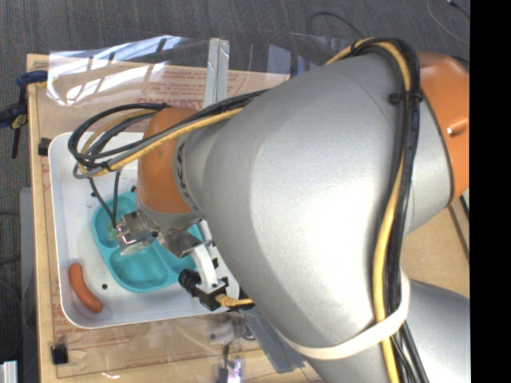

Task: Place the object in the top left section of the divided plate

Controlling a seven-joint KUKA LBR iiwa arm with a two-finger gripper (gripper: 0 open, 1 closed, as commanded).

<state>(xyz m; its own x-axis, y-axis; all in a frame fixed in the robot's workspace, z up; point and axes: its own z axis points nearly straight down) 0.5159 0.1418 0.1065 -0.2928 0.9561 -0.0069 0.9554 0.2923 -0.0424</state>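
We judge the placing step is underway: our tool (132,234) hangs over the teal divided plate (140,274); whether it grips anything we cannot tell. An orange sausage (85,287) lies beside it, lower-left. Next needs confirming the load.

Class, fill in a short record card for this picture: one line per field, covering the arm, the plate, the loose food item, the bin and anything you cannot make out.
arm: grey with an orange band, reaching in from the right and covering most of the view
gripper: low over the plate; fingers hidden
plate: turquoise, divided, lying in the left bin, partly covered by the arm
sausage: orange-red, on the bin floor left of the plate, apart from it
bin: shallow, white
unclear: what the plate's sections hold
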